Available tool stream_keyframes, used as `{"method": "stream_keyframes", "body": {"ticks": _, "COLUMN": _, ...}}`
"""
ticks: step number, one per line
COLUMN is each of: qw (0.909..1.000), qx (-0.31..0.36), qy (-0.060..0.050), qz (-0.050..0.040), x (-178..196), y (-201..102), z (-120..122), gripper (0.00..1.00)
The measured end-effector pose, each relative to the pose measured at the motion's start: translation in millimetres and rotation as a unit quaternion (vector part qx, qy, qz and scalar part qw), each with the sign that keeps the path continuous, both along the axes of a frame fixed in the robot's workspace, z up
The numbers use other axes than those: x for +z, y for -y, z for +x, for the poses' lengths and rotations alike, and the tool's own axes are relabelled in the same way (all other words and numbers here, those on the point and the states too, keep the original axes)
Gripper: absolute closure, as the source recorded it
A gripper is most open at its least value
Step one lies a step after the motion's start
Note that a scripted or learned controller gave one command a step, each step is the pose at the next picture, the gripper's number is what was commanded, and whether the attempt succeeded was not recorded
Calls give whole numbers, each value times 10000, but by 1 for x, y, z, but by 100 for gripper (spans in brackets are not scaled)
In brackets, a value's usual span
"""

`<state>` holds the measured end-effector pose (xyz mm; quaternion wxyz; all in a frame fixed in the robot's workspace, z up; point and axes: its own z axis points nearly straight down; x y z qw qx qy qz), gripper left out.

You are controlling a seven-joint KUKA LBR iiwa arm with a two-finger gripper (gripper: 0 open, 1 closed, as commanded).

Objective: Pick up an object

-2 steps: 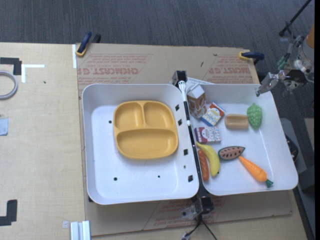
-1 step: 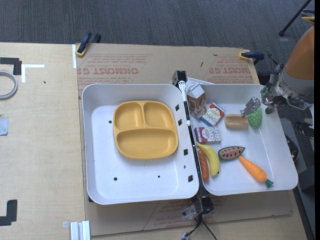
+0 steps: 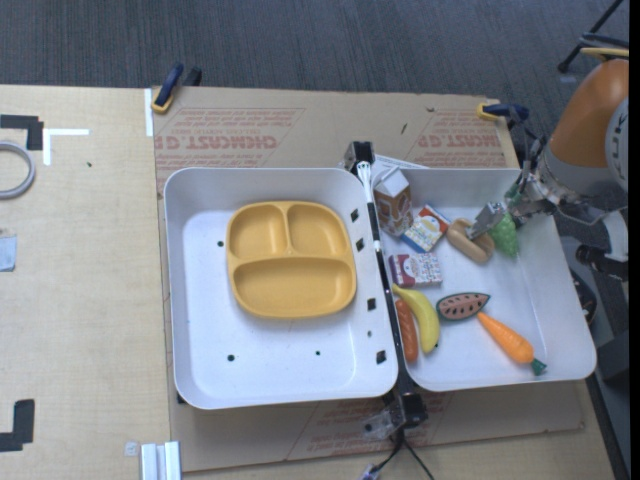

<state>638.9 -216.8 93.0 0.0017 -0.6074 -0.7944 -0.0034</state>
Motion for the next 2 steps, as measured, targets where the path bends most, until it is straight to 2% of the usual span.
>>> {"method": "stream_keyframes", "body": {"ticks": 1, "qw": 10000, "qx": -5, "qy": 27, "qz": -40, "x": 12, "y": 4, "z": 1, "gripper": 100}}
{"method": "stream_keyframes", "body": {"ticks": 2, "qw": 9973, "qx": -734, "qy": -7, "qz": -44, "x": 123, "y": -47, "z": 20, "gripper": 100}}
